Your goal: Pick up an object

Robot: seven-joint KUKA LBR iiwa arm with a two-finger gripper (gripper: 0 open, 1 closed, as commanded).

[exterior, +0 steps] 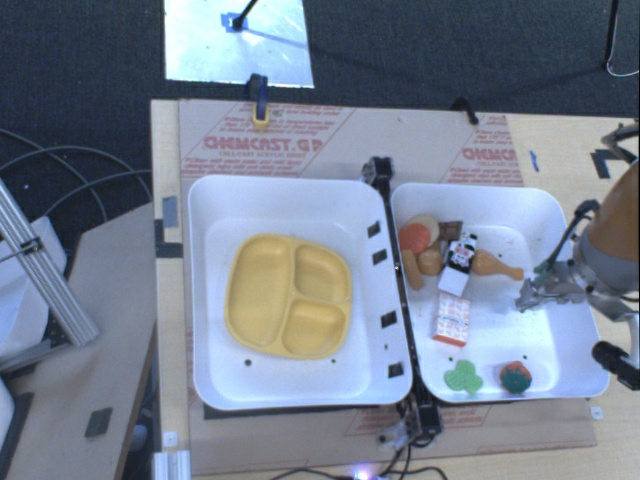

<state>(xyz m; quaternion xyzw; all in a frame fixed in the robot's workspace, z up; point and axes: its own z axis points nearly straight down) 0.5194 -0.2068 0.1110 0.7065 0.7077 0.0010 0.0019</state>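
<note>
- we read "CHEMCAST" then what looks like "GP" in red on the brown sheet under the bins, left side
- same red print repeats on its right side, upside down, partly legible

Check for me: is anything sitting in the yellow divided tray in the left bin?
No, the yellow divided tray shows three bare compartments in the left bin.
</note>
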